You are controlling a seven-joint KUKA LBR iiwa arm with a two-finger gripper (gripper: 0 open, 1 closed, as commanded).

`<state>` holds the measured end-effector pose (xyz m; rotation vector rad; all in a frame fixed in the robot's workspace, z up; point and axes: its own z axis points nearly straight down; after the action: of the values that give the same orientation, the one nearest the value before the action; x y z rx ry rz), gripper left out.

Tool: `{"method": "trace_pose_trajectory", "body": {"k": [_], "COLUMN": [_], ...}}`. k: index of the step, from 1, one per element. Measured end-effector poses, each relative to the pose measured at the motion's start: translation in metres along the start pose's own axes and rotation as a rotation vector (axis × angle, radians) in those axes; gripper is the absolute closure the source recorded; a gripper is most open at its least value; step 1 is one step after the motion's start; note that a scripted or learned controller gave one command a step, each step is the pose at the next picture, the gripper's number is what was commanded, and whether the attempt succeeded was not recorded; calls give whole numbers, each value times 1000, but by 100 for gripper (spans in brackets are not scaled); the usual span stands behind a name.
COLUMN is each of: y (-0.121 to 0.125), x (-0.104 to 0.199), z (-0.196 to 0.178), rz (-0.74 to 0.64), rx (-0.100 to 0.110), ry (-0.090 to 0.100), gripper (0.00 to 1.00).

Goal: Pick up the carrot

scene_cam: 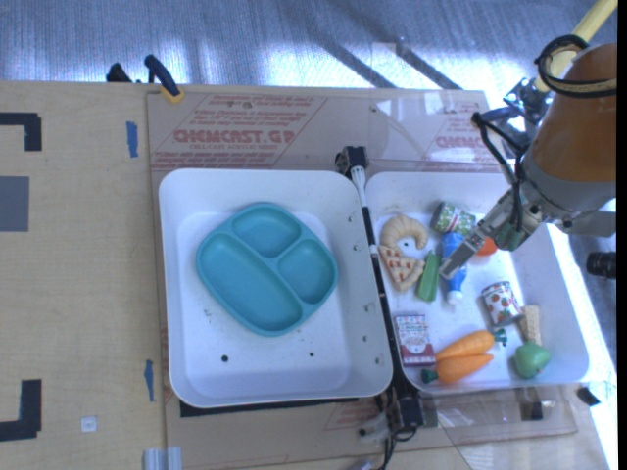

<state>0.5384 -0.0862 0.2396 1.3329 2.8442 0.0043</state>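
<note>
Orange and seemingly hard, light, smooth plastic, the carrot (pixel 464 353) is seen lying near the right bin's (pixel 573 292) front edge; it is best gripped across its thick middle. Whether the gripper (pixel 468 251) is spread or closed cannot be told.

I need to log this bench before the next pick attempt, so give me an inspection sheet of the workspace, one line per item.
Surface: two shallow white bins side by side, left bin, right bin, on a tan board.
Job's things: orange toy carrot lies near the right bin's front edge, untouched.
Clutter: teal three-compartment plastic plate in the left bin; beside the carrot a green pear-shaped toy and a small red-and-white carton; farther back a tan croissant toy.
Grippers: pincer low over the right bin's back half, away from the carrot; finger state unclear.
Cables: black cables loop along the arm.
Surroundings: grey floor beyond the bench.
</note>
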Motion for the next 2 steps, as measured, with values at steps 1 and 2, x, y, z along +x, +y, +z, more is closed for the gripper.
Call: {"method": "trace_pose_trajectory", "body": {"k": [1, 2], "y": [-18, -58], "x": [69, 26], "z": [-12, 109], "rz": [-13, -155], "rx": [1, 8], "ry": [1, 5], "gripper": [0, 0]}}
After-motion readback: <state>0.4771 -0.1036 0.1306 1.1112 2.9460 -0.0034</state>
